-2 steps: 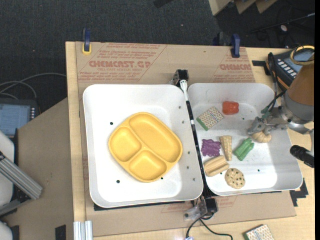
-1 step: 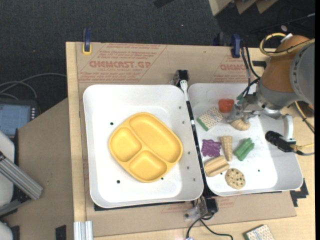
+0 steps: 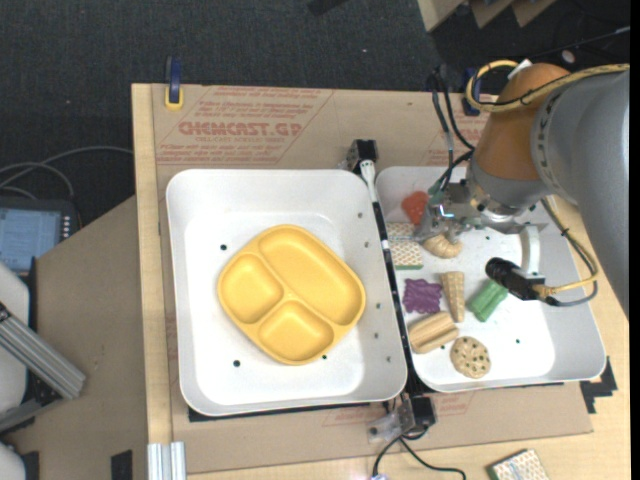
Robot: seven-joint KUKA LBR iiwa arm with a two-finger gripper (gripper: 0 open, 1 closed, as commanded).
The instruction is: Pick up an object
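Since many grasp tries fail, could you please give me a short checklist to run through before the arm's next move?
1. Gripper above the right bin: ok.
2. Object directly beneath it: ok, a tan piece lies there.
3. Fingers open or shut: cannot tell.
4. Object held between fingers: cannot tell.
5. Neighbours crowding the target: not ok, a red piece lies close beside it.
6. Yellow tray in the left bin away from the arm: ok.

Dark carpet floor [image 3: 150,18] (cables trailing), cardboard-topped bench [image 3: 260,118].
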